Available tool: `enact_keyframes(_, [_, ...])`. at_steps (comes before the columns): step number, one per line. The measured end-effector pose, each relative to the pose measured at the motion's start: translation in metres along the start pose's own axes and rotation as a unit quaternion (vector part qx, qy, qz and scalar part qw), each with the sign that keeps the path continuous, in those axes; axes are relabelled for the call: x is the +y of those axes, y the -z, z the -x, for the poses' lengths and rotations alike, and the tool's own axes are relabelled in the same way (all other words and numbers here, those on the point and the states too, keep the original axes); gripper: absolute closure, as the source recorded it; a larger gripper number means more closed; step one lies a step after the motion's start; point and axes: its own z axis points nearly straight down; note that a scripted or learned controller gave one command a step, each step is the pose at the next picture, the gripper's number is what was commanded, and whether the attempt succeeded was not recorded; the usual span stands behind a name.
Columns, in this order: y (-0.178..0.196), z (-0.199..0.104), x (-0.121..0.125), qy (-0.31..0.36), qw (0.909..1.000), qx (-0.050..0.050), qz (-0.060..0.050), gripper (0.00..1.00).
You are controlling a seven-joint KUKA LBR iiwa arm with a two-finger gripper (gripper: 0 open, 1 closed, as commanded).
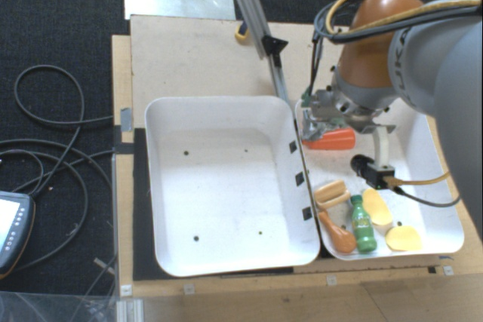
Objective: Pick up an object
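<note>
Nearest you, the green bottle (363, 222) crowds other food; your gripper (312, 126) touches the carrot (334, 139), fingers' state unclear, so it may slip.

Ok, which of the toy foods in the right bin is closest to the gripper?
The orange-red carrot-like piece, lying right beside the gripper at the bin's upper left. The hot dog, drumstick, green bottle and yellow pieces cluster farther down the bin.

Bright, even overhead light; soft shadows, slight grain, perhaps mild blur at edges.
</note>
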Motion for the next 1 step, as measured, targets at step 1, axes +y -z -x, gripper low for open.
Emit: enact_keyframes(1, [0.0055, -0.0502, 0.0134, 0.0, 1.0, 0.0, 0.001, 1.0])
